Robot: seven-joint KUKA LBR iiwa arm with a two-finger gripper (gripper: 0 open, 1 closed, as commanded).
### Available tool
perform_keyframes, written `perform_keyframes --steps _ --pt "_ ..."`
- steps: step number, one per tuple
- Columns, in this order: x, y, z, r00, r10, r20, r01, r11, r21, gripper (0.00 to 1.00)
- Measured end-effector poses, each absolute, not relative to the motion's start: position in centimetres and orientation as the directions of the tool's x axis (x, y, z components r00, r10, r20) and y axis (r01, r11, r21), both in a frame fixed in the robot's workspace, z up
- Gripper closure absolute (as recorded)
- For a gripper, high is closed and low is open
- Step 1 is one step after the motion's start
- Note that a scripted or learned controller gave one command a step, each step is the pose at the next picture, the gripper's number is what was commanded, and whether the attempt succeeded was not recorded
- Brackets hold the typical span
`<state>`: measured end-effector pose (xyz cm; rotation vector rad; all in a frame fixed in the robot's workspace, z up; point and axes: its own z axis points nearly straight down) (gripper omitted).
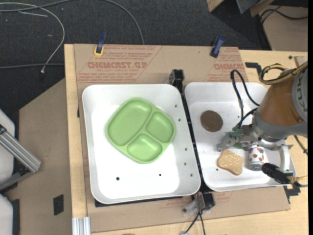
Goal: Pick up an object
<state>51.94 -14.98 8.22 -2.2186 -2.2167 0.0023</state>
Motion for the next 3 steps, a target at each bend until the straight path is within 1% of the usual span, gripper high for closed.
perform_keyframes --steps 1,2,3 --pt "52.1 -15.0 9.6 0.001 1.000 0.001 1.000 -0.001 0.001 1.00" --pt "53.3 -14.9 14.9 -0.001 1.000 -0.001 1.000 0.001 0.005 1.00" --pt "53.4 -15.0 21.3 -0.001 1.000 -0.002 1.000 0.001 0.007 1.00"
